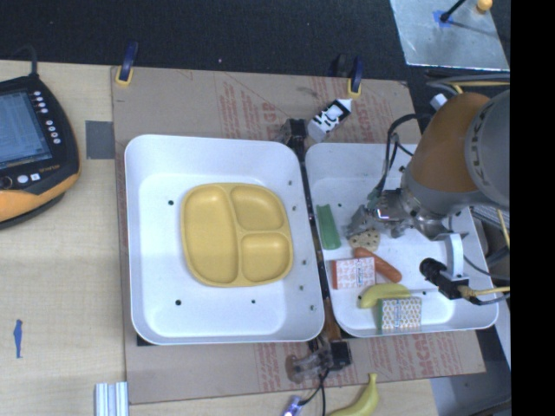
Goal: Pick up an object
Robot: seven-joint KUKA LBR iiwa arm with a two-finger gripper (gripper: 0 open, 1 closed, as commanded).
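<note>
Grey arm with orange band reaching in from the right, over the right white bin. Jaws low near that bin's middle, about; open or closed, cannot tell. Directly under and touching the jaw tips, a small pale speckled piece, not visibly gripped. Just left, apart from the jaws, a green stick lying lengthwise by the bin's left wall. Below the jaws, an orange carrot-like piece, a red-and-white packet, a yellow banana and a speckled card, all on the bin floor. In the left white bin, a yellow divided tray. On the worktop, another banana at the bottom edge.
</note>
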